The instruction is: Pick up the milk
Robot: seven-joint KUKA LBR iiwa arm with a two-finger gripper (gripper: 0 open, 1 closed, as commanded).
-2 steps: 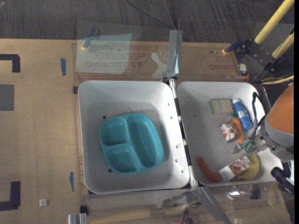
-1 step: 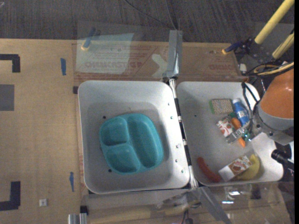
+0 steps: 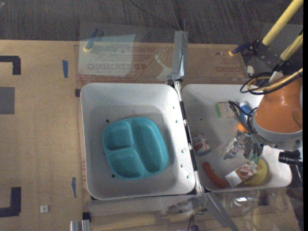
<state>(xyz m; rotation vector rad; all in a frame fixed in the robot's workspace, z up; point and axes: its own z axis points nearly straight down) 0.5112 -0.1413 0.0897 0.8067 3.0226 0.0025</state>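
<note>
Gripper: low in the right bin, under the orange band; finger state cannot be told, nothing seen held. Milk carton: small, lying tilted at the bin's left wall, well left of the gripper, apart from it. Between and near: red sausage, boxed carton, yellow banana. Left bin: teal divided plate. Risk: descending here would likely catch the nearer box, not the milk; the wall crowds finger clearance.
</note>
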